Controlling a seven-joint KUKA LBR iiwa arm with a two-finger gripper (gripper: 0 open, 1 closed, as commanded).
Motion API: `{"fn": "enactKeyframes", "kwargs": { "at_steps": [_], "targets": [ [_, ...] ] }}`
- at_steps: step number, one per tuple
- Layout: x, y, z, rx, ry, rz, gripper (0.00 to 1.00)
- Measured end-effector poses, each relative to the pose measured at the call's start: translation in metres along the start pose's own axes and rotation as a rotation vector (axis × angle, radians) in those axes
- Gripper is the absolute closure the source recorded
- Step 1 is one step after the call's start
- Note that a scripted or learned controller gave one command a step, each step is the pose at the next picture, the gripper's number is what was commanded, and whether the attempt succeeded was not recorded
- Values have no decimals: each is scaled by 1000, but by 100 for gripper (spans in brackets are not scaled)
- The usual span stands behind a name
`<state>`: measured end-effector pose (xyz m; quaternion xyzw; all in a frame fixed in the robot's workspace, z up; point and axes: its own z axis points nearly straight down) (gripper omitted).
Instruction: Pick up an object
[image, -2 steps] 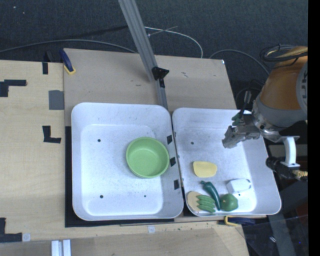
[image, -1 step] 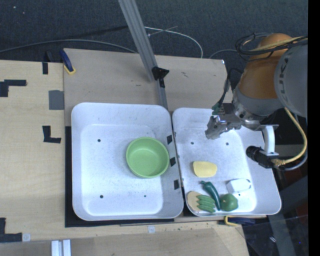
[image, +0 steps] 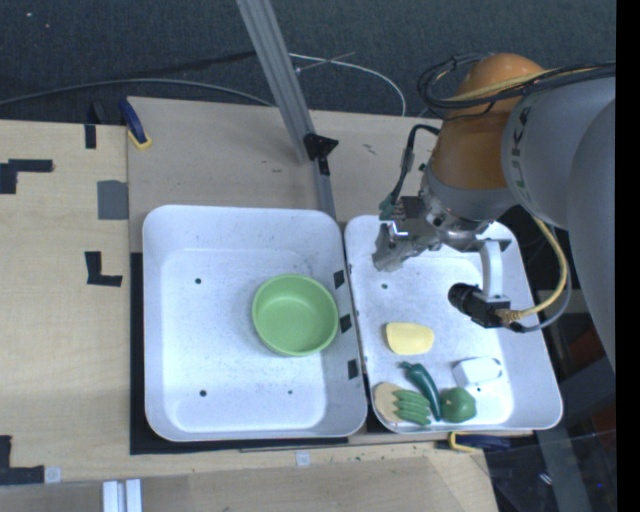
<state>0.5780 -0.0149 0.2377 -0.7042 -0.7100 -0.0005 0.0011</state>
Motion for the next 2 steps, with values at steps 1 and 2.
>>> {"fn": "enactKeyframes", "kwargs": {
  "at_steps": [1,2],
  "targets": [
    [46,25,11,1,-1,2,100],
    [87,42,12,0,-1,3,100]
  ]
}}
